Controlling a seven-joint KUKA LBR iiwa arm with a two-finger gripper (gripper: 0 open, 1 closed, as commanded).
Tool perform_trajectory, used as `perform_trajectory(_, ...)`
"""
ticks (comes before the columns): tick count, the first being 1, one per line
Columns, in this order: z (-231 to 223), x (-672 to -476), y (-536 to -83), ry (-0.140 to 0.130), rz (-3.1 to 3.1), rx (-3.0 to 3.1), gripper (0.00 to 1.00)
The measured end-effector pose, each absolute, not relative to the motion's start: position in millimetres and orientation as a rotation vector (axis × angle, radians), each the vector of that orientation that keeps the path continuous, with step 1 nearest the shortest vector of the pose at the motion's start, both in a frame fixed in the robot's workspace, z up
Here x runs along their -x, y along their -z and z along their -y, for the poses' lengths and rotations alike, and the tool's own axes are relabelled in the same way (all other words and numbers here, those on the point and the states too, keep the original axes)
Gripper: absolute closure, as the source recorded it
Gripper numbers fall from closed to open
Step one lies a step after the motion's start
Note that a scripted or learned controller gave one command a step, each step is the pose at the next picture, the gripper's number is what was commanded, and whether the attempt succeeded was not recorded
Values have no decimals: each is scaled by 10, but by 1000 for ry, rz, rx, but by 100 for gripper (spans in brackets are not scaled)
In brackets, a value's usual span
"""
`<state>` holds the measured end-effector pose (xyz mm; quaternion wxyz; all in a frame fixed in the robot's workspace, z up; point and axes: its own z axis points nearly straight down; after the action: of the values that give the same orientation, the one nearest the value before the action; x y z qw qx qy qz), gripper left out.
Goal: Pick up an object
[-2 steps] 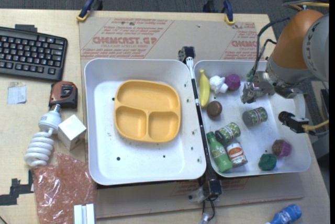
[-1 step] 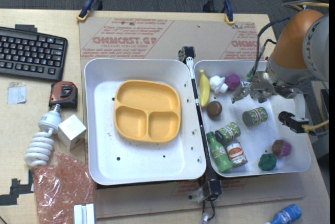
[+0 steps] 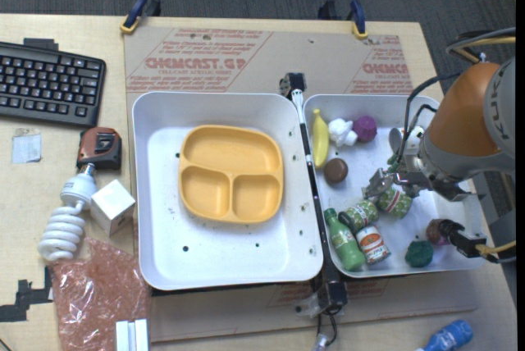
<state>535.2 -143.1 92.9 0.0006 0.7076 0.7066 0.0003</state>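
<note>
Since the small green-and-red can (image 3: 396, 202) lies in the right bin (image 3: 358, 102), directly under the pincer (image 3: 384, 182), the coming move is a short drop rather than a reach. Its long axis looks tilted toward the neighbouring can (image 3: 359, 216), which sits just beside it. Whether the pincer is apart or together, I cannot tell. A green bottle (image 3: 342, 240) crowds the near side; the yellow tray (image 3: 231, 174) occupies the left bin on the counter (image 3: 74, 275).

Bright, even light; sharp focus.
</note>
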Motion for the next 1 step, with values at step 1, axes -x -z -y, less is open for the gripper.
perform_trajectory(1,1436,-5367,-1036,-4,-2215,-2222,100)
